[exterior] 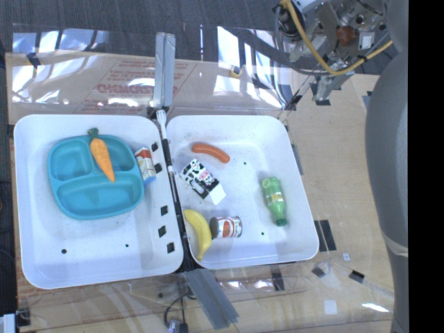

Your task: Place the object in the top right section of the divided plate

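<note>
Jaws (323,97) clear above bins, unreadable.

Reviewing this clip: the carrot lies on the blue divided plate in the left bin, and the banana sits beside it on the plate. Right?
Not quite. The carrot does lie on the blue divided plate in the left bin, but the banana is in the right bin, by the can, as the camera view shows.

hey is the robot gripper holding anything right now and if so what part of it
Nothing shows between the two-finger gripper's tips. It hangs past the right white bin's far corner.
</note>
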Motion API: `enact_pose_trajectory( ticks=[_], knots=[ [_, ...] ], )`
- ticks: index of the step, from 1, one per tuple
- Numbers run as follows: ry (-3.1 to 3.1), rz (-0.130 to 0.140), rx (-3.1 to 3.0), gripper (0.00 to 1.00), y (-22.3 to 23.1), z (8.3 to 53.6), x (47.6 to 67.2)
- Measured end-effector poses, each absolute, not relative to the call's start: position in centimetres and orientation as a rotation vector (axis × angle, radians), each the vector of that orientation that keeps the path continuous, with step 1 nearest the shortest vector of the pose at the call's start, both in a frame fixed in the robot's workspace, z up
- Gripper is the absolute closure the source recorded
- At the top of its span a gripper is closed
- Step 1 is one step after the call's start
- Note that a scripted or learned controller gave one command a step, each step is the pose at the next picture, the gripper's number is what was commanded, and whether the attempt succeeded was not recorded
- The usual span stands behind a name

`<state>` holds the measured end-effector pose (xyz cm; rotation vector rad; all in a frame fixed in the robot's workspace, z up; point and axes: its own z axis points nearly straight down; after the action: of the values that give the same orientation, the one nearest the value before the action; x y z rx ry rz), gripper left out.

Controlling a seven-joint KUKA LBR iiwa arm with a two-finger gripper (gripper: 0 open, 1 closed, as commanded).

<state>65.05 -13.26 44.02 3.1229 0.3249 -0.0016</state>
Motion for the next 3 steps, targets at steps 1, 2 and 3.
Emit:
enact_pose_trajectory(
  ticks=[1,2,3],
  knots=[
    [0.326,-0.001,3.121,0.0,-15.8,44.0,65.1],
    [0.33,-0.013,3.128,0.0,-17.0,44.0,62.5],
    [0.444,-0.007,3.112,0.0,-18.2,44.0,65.2]
  ],
)
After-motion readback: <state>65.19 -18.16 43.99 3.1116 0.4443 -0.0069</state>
